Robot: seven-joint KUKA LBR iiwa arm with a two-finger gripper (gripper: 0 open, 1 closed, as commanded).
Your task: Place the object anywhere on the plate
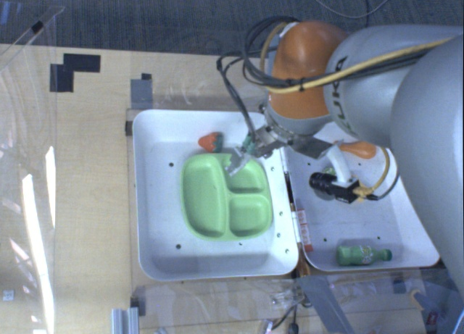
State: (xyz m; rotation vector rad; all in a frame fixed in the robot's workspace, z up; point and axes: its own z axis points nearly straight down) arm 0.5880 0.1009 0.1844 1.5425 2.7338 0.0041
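**Gripper hovering at plate's far edge, red object sitting off the plate**

Black tape marks [72, 70] are sitting on the bench [80, 202] at far left, well apart from the bins.

Left bin [156, 180] is holding the green plate [206, 202], which is lying flat near the middle: one long compartment on the left, two smaller ones on the right.

Red object [211, 140] is lying on the bin floor just beside the plate's far rim, so it is resting off the plate. Can't tell if it's touching the rim.

Gripper [238, 160] is hanging over the plate's far edge, near the top of the upper right compartment and just right of the red object. Nothing is showing in its grip. Released or clenched: cannot tell at this angle.

Arm [406, 93] is reaching in from the right, covering much of the right bin [333, 227].

In that bin an orange thing [360, 150] is peeking out from under the arm, and a green bottle [363, 255] is lying on its side near the front rim.
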